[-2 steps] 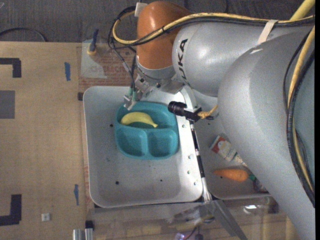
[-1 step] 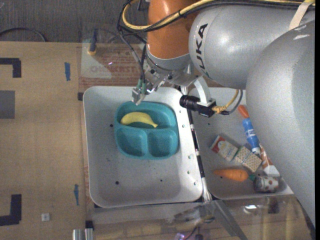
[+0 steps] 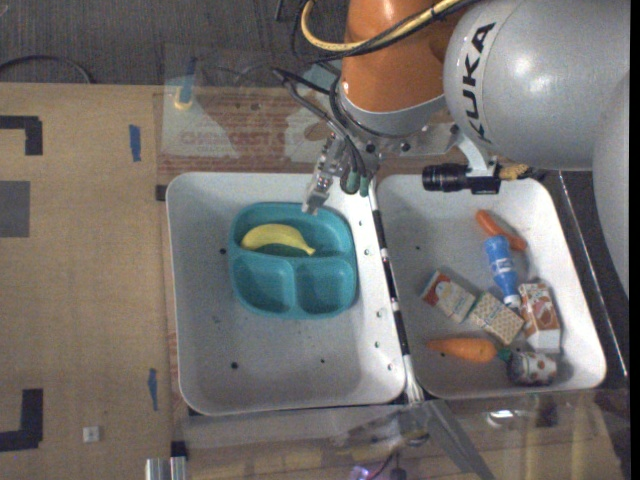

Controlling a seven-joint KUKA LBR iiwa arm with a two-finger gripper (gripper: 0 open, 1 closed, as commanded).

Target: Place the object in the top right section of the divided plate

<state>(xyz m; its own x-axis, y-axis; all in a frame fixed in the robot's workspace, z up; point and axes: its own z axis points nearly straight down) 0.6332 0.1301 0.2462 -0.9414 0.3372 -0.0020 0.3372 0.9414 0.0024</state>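
A teal divided plate (image 3: 330,286) sits in the left white bin (image 3: 200,298). A yellow banana (image 3: 277,238) lies in the plate's long upper section, towards its left half. My gripper (image 3: 332,186) hangs over the plate's upper right rim, just right of and above the banana. Its fingers stand open, one thin fingertip (image 3: 314,200) pointing down at the rim, and nothing is between them. The grey arm with its orange band reaches in from the upper right and hides the bench behind it.
The right bin (image 3: 580,268) holds several items: an orange carrot (image 3: 463,349), a blue bottle (image 3: 501,266), small cartons (image 3: 450,296) and a can (image 3: 530,366). The ridge between the bins (image 3: 385,278) runs just right of the plate.
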